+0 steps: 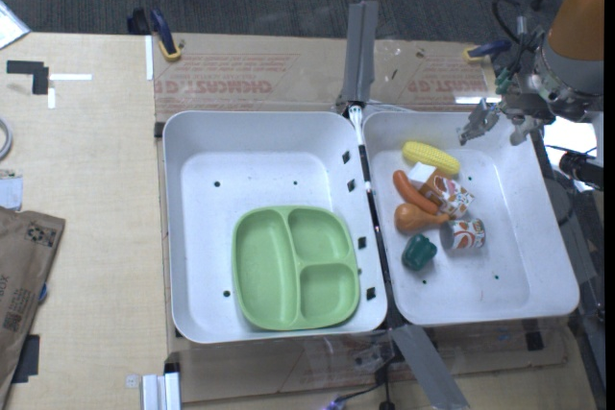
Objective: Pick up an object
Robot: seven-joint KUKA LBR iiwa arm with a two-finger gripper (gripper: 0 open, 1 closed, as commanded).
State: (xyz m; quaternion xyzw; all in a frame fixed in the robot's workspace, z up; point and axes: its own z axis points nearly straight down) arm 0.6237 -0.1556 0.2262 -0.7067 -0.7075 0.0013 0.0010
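Green plate (296, 266) alone, left bin (192, 158) | tool (499, 125) spread, above right-bin (538, 235) corn (430, 156)

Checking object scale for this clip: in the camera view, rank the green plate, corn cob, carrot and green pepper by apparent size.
1. green plate
2. carrot and corn cob: look alike, unranked
3. green pepper

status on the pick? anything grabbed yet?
Done: nothing lifted. The corn, carrot, green pepper and small can all lie in the right bin. In hand: the gripper hangs open above that bin's far right corner, nothing between its fingers. Left: descend, close on an item, lift. The green plate sits in the left bin.
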